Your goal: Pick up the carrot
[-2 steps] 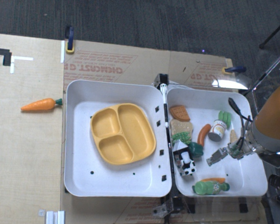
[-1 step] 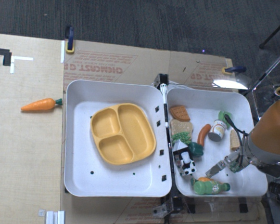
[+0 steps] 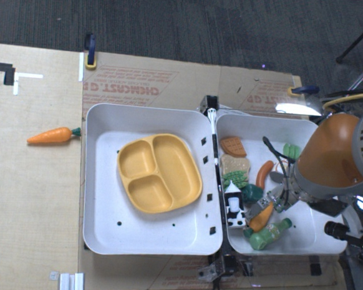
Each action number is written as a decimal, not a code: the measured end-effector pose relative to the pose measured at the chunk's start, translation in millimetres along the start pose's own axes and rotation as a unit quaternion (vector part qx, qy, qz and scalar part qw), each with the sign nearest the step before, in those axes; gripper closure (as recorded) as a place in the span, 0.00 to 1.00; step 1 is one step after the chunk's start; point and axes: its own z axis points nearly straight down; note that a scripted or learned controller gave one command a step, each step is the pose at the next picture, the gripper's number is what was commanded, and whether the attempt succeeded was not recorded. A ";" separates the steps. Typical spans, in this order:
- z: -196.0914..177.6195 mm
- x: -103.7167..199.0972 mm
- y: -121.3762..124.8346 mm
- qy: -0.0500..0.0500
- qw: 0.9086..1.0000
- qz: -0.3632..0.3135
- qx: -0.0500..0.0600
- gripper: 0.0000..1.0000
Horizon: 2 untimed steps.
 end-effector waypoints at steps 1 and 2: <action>-9.2 -1.7 0.8 -0.002 1.000 0.003 -0.001 1.00; -103.5 35.3 -4.5 -0.001 0.999 0.048 0.001 1.00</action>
